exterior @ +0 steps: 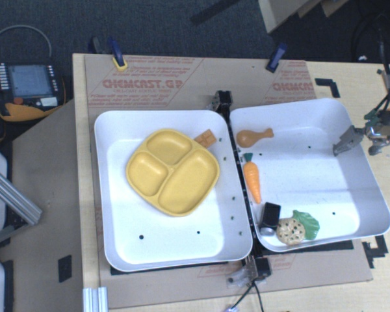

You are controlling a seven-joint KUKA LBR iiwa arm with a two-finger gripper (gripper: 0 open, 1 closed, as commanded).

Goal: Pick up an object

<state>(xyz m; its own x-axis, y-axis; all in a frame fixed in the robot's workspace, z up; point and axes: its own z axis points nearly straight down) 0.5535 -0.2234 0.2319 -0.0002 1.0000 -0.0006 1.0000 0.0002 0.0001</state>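
- A brown bench (182,77) holds two white bins side by side over dark floor.
- The left bin (117,239) carries a yellow divided plate (173,171).
- The right bin (325,200) has the carrot (251,181), drumstick (253,136), and a cookie (288,230) beside a green leaf (307,223).
- The claw (361,142) sits at that bin's right rim, well apart from everything; whether it is wide or narrow I cannot tell.
- Risk: items crowd the left wall, so a descent could clip it.
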